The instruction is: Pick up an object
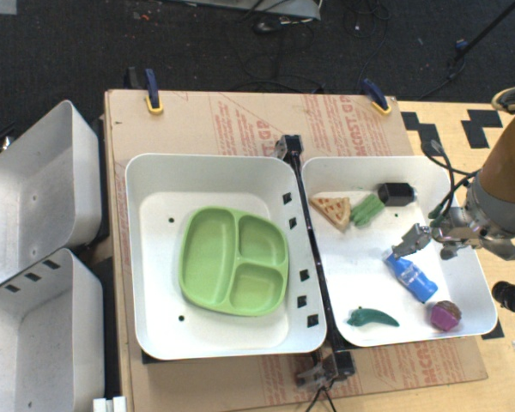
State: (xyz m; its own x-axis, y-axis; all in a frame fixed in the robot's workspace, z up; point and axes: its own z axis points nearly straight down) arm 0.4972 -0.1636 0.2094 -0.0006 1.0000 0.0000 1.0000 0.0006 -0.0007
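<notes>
Green pepper-shaped toy [373, 318] at right bin [468, 312] front edge, purple round object [445, 315] in front right corner. Blue bottle [411, 278] mid-bin, gripper [412, 244] just above its upper end; grip state cannot tell. Pizza-slice toy [332, 209], green piece [367, 209], black block [396, 193] near back edge. Green divided plate [234, 262] in left bin [146, 256]. Cardboard base [240, 118] has red print, unreadable.

The brown bench [240, 118] bears two white bins [146, 256] side by side.

Two white bins [146, 256]; one green divided plate [234, 262]; six small objects [411, 277] clustered beside the gripper [409, 245].
</notes>
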